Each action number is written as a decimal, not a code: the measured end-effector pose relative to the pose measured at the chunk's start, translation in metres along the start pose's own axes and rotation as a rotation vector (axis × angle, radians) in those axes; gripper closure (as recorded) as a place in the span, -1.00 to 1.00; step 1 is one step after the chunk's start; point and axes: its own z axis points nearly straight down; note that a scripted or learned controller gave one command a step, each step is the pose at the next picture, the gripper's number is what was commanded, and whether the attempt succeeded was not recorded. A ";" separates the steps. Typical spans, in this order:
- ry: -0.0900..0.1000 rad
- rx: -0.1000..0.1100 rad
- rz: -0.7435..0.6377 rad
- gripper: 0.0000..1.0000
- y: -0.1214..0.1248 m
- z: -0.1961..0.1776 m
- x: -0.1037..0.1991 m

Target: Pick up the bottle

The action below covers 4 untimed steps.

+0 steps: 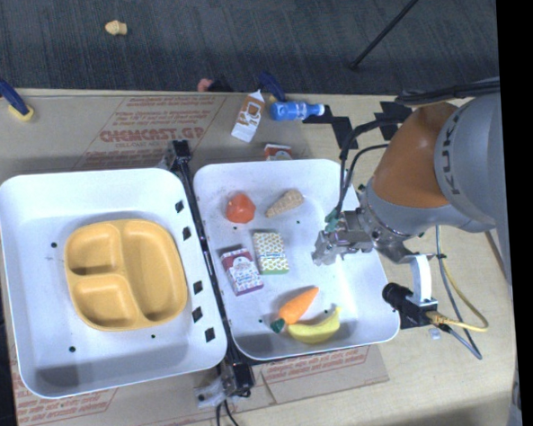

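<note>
A small blue bottle [292,111] lies on its side on the cardboard behind the right bin [370,287], outside both bins. My gripper [328,247] hangs low over the right bin's right half, well in front of the bottle. It is just right of a green patterned box [271,251]. Nothing shows in its grasp.
The right bin holds a red tomato [240,207], a tan bread piece [286,202], a red and purple box [241,269], a carrot [296,305] and a banana [315,327]. A yellow divided plate [126,270] lies in the left bin. A small carton [248,117] lies beside the bottle.
</note>
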 end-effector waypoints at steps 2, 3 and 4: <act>-0.002 -0.005 -0.434 1.00 -0.041 -0.110 -0.033; 0.002 0.000 0.003 1.00 -0.041 0.029 -0.032; 0.000 -0.004 -0.189 1.00 -0.041 -0.073 -0.021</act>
